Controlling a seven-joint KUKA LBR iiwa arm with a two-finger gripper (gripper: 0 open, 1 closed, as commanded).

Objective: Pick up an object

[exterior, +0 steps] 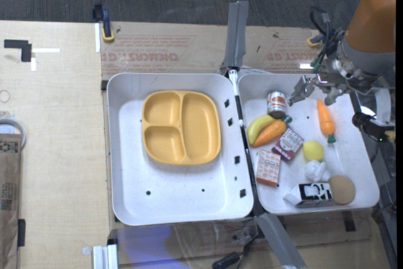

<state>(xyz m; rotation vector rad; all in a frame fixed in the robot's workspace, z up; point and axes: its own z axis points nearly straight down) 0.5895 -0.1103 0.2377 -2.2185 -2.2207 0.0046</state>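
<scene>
A yellow plate (182, 127) with three compartments lies in the left bin (116, 154), toward its far side. The right bin (359, 154) stands just beside it, rims touching. Both rest on a pale wooden bench (56, 110). A cardboard sheet (164, 47) lies along the far side, with a blue and yellow clamp (104, 25) at its left corner. A grey bar (237, 34) rises between the bins at the far edge. A black mark (19, 47) sits far left, and a brown bag (9, 198) lies at the near left edge.

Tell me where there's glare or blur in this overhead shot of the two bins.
Camera view: soft glare on the white floor of the right bin around the upright carrot; the arm's orange band looks slightly soft; the yellow divided plate in the left bin is evenly lit and sharp.
</scene>
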